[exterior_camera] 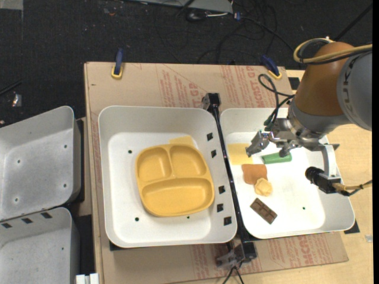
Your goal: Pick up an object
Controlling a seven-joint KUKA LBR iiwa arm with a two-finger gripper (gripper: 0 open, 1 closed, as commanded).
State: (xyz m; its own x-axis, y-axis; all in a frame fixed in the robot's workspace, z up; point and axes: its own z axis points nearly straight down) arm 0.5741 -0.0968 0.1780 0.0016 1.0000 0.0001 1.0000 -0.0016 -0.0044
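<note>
Left bin (pixel 115 158): shallow white plastic tray holding a yellow three-compartment plastic plate (pixel 174 179), lying flat, with a pale yellow flat card (pixel 183 141) poking out from under its far edge. Nothing reaching toward it.

Right bin (pixel 314 218): same white plastic tray, items clustered at its left half. Pale yellow flat square (pixel 237 154) against the divider side; orange-brown toast-like slab (pixel 254 172) just right of it; small yellow lumpy piece (pixel 263 187) touching the slab's near edge; dark brown chocolate-bar-like rectangle (pixel 263 210) nearer the camera, apart from the rest; green flat bar (pixel 276 157) at the far side.

Two-finger gripper (pixel 271 145) hangs over the right bin, right above the green bar; fingers spread apart, nothing visibly between them. Can't tell if the tips touch the bar.

Step in hand, as I judge: closing in on a grasp, likely the green bar. To do it well: straddle the bar's short width, drop till the tips reach the bin floor, then close. The bar is thin and flat, so it may slip out; the toast slab is near, so avoid nudging it. Lift straight up.

Writing: red mirrored print on the cardboard bench sheet (pixel 172 84), not readable. Partial "KU" lettering on the grey arm (pixel 349 93).
</note>
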